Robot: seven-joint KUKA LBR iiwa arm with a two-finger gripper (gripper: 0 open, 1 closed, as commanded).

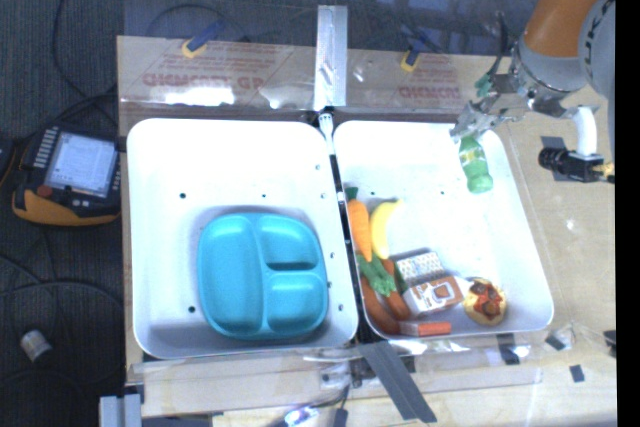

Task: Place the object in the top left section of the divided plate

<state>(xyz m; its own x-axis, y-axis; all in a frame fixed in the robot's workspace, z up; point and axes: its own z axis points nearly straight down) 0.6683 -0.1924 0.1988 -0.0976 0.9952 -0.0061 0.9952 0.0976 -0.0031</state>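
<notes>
Gripper: two-finger gripper (470, 127) at the right bin's 1 o'clock corner; whether jaws are open or closed, cannot tell.
Object: small green plastic bottle-like item (477, 165) just below gripper; whether it is gripped is unclear.
Destination: blue divided plastic plate (262, 275), left white bin (160, 165), 6 o'clock; sections bare.
Progress: early; carry across and placement remain, by my judgement.
Other stock: banana (382, 225), carrot (358, 223), 6 o'clock of right bin.

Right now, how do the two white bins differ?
The left bin holds one thing, a blue divided plate; the right bin holds several: a banana, a carrot, small packages. The pincer is above the right bin with a green object at its tip, away from the left bin. Both are shallow and white.
</notes>
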